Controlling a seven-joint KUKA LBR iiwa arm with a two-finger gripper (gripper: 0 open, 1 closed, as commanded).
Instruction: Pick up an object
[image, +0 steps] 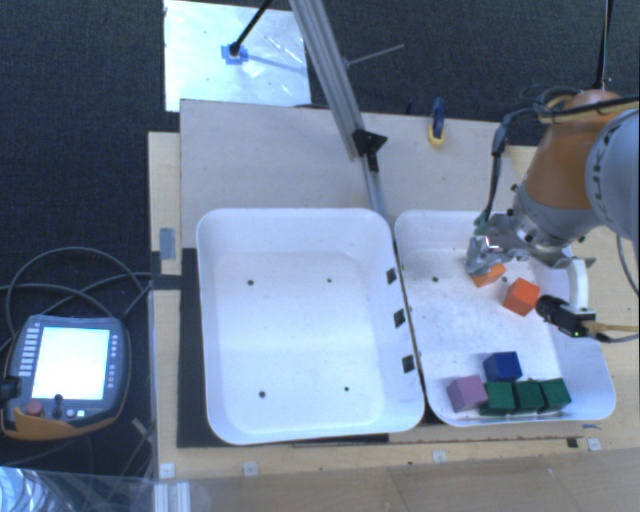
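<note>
Smooth white bin (590, 400), (perhaps foam) cubes (521, 297)

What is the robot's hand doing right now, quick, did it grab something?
Gripper: down in the right bin, right over a small orange piece. It cannot be told whether it is open, closed, or holding that piece.

Two white bins (300, 225), black-speckled. Blocks: two orange (521, 297), one blue (503, 365), one purple (466, 392), three green (525, 397). Arm (580, 170) grey with orange band.
</note>
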